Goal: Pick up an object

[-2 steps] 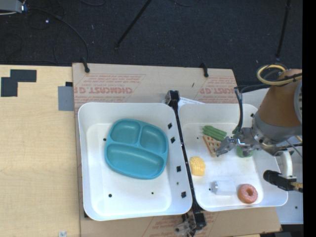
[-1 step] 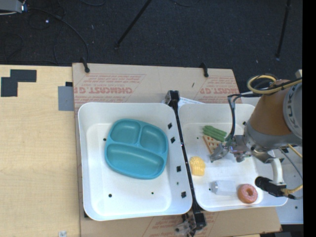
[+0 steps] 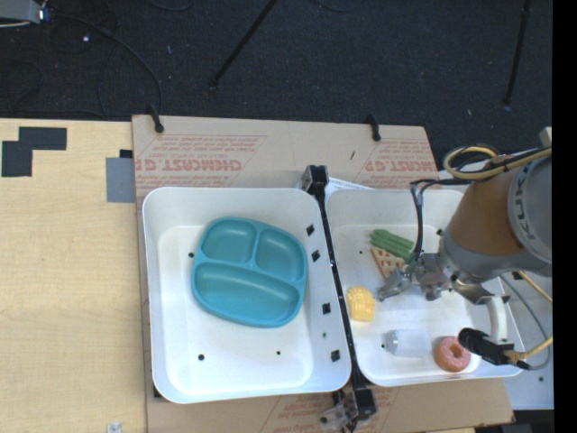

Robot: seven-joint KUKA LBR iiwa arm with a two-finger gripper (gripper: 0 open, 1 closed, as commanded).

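The two-finger gripper hangs low over the right white bin; whether it is open cannot be told. Relative to the gripper: a tan waffle-like piece just above, a green bean-like toy beyond, yellow plastic corn lower left, a clear plastic cup below, a pink doughnut lower right, and a teal divided plate well left.

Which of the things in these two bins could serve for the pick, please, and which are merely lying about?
For the job:
- tool
- yellow corn piece
- green vegetable
- waffle piece
- pink doughnut
- clear cup

Lying about:
- teal divided plate in the left bin
- cardboard sheet
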